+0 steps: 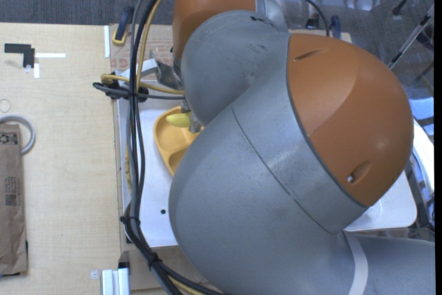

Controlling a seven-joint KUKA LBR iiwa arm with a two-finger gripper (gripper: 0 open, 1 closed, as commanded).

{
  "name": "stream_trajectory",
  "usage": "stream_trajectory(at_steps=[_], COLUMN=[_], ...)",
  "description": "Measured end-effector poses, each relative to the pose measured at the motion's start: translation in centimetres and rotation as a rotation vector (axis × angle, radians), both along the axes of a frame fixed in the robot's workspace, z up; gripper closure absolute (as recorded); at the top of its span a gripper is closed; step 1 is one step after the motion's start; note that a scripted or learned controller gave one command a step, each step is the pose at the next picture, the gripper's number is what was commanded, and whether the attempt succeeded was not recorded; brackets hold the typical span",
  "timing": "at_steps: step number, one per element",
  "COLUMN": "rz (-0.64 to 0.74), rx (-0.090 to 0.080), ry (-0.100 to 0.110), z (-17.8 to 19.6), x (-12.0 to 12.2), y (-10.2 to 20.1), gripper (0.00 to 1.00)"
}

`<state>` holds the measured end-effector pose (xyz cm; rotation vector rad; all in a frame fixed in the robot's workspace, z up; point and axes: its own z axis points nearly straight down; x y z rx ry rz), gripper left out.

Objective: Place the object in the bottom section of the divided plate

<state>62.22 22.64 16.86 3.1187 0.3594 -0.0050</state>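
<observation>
- Object (177, 120): a small yellow-green piece, lying on the plate at its far end, right against the arm's edge. You cannot tell from here which section it sits in, nor its full shape, as the arm covers part of it.
- Plate (168, 141): yellow-orange, with a raised rim. You see just its left portion; the rest runs under the arm. One ridge shows near the middle of the visible part, marking off two hollows, far and near.
- Bin (148, 217): white and shallow, holding the plate. Its left wall and a stretch of bare floor lie near you, below the plate. A small dark speck sits on that floor.
- Arm (276, 169): grey with two large orange domes, one at the far centre and one to the right. It stands over most of the bin.
- Gripper: hidden beneath the arm's body, so you cannot tell whether it is open, closed or holding anything.
- Cables (138, 45): black and yellow, looping from the far dome down the bin's left side.
- Bench (62, 148): pale wood, to the left of the bin.
- Paper bag (12, 197): brown, at the left edge of the bench, well apart from the bin.
</observation>
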Motion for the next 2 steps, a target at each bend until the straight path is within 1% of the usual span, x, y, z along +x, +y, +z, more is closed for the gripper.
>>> stream_trajectory(at_steps=[1,2], rz=[0.246,0.056], rx=[-0.001,0.001], ry=[0.001,-0.001], z=[-3.1,1.9], x=[2.3,2.3], y=[0.1,0.0], gripper=[1.0,1.0])
